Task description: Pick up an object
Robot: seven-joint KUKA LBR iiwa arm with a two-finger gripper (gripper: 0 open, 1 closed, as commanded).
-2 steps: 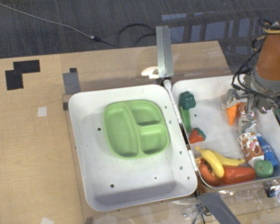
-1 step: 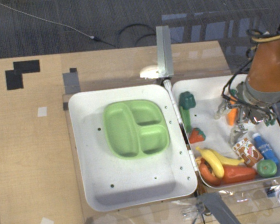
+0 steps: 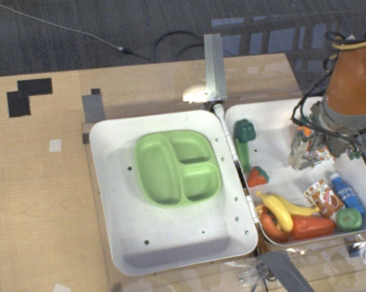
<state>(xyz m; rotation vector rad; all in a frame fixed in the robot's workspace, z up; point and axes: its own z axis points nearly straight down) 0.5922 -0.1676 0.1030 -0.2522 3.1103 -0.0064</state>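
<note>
From above, the gripper (image 3: 307, 153) hangs in the right bin (image 3: 270, 117) over a small, crinkled packet (image 3: 320, 153) printed in white, orange and red (its label is unreadable); whether anything sits between its jaws I cannot tell. A green divided plate (image 3: 176, 167) lies in the left bin (image 3: 117, 185).

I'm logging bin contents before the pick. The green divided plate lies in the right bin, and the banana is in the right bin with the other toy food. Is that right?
Not quite. The green divided plate lies in the left bin, not the right one. The banana is indeed in the right bin among the other toy food, as the camera view shows.
</note>
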